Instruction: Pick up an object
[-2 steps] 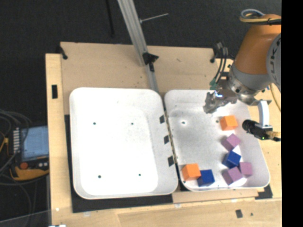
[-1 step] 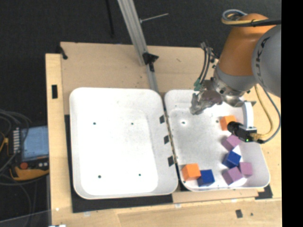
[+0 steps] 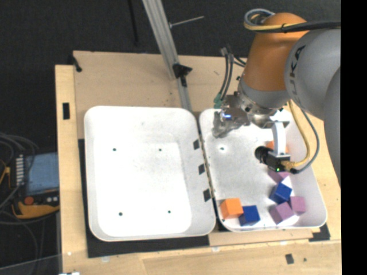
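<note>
The grey and orange arm reaches in over the right bin [image 3: 229,165]. Its gripper [image 3: 222,125] hangs low above the bin's far left corner, close to the wall between the two bins. Several small blocks lie along the bin's near side. An orange block [image 3: 231,207] touches a blue block [image 3: 250,215]. To the right sit a purple block [image 3: 281,212], a second blue block [image 3: 281,192] and a smaller purple block [image 3: 297,204]. The gripper is well away from all of them. The arm hides part of the bin's far right.
The left bin [image 3: 140,171] sits next to the right one. A slanted metal post [image 3: 163,39] rises behind the bins. Cables and a black fitting [image 3: 269,156] hang from the wrist over the right bin. A handset [image 3: 34,182] lies off the bench at left.
</note>
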`<action>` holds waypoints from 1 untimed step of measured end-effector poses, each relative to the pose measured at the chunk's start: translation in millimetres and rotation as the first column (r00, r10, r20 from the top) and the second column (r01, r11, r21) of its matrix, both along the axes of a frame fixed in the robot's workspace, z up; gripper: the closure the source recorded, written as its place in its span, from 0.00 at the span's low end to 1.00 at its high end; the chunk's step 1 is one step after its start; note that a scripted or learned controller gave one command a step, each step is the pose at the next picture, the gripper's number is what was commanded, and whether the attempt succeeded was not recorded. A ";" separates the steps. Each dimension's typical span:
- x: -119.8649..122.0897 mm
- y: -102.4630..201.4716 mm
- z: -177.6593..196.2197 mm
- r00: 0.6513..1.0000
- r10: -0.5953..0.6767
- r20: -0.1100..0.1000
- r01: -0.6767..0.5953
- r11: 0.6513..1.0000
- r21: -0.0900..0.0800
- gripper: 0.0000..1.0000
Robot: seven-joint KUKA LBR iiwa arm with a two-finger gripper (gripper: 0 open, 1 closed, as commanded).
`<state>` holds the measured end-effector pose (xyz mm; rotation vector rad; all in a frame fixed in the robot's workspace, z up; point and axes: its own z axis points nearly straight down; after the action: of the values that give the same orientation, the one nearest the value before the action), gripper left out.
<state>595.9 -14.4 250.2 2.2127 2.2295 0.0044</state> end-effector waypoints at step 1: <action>9.3 48.4 -12.7 1.000 -0.001 -0.002 0.001 1.000 -0.001 1.00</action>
<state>605.2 34.0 237.5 2.2142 2.2281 0.0011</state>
